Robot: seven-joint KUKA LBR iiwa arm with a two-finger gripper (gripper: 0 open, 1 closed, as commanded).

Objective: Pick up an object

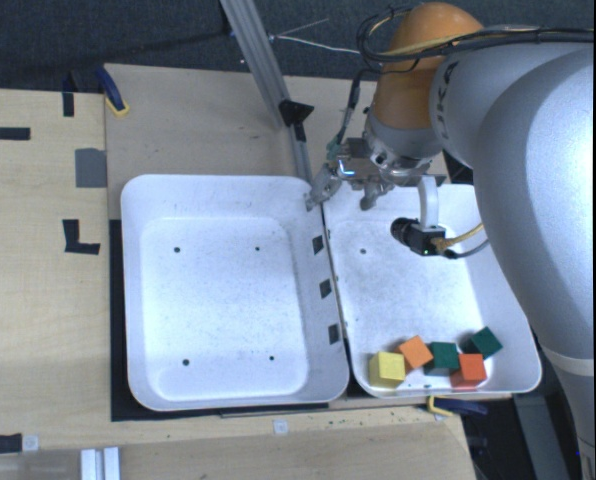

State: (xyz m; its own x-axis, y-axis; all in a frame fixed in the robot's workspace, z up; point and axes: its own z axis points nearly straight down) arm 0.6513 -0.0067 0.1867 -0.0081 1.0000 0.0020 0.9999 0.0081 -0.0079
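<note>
**Blocks lie at the near end of the right bin, down-view from the gripper**

The things to pick are five small blocks huddled at the near rim of the right bin (508, 368): a yellow block (387, 368), an orange block (415, 351), a green block (444, 355), a red-orange block (471, 368) and a darker green block (485, 342). They sit touching or just beside one another in a short row, and that row runs roughly across the bin, left to right in the view. None has a clear long axis; they look cube-like.

From the gripper (348, 190), the cluster lies well apart, toward the bottom of the view and a little to the right. The gripper hangs over the far end of the bins, about above the divider between the right bin and the left bin (138, 218). Two fingers splay downward with a gap between them, so it reads as parted, and nothing is seen between them.

Judging from this, the coming move is a long travel along the right bin's length toward its near rim, then a descent. The tight packing may make it hard to close on one block alone.
</note>
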